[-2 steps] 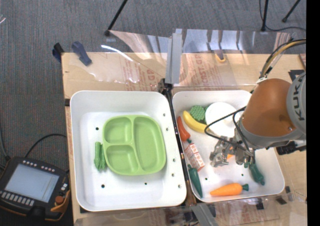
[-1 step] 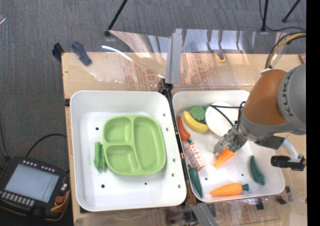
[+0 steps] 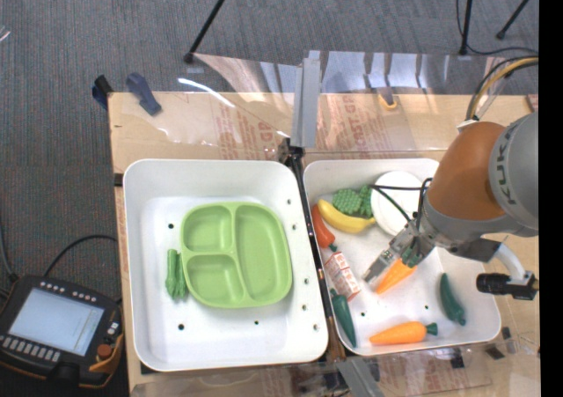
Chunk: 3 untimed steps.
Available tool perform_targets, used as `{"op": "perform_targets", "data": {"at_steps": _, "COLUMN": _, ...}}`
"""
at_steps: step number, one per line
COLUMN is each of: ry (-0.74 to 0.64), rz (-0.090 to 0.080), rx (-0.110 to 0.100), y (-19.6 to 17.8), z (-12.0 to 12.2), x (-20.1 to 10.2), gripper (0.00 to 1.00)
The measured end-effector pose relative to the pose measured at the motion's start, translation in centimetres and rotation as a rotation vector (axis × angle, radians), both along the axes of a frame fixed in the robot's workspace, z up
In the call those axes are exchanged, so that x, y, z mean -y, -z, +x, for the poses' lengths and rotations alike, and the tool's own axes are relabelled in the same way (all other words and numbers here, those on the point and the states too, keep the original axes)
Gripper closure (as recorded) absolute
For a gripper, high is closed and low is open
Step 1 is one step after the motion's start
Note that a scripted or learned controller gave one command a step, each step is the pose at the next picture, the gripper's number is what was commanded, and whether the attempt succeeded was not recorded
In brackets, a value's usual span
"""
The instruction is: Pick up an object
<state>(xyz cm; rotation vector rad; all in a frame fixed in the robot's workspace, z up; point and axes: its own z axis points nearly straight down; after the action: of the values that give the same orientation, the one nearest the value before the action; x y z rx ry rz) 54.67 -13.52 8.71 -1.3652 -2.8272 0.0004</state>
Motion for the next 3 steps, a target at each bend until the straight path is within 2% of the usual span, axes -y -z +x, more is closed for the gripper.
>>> {"op": "perform_targets", "data": {"at_steps": 1, "ry": 0.057, "rz": 0.000, "rx": -0.002, "y": 0.1, "z": -5.1, "x": 1.5, "gripper": 0.00}}
{"op": "perform_targets", "data": {"at_steps": 2, "ry": 0.055, "rz": 0.002, "rx": -0.003, "y": -0.9, "z": -5.1, "x": 1.5, "gripper": 1.00}}
{"op": "perform_targets", "data": {"at_steps": 3, "ry": 0.154, "rz": 0.001, "rx": 0.013, "y": -14.8, "z": -4.2, "x": -6.4, "gripper": 1.00}}
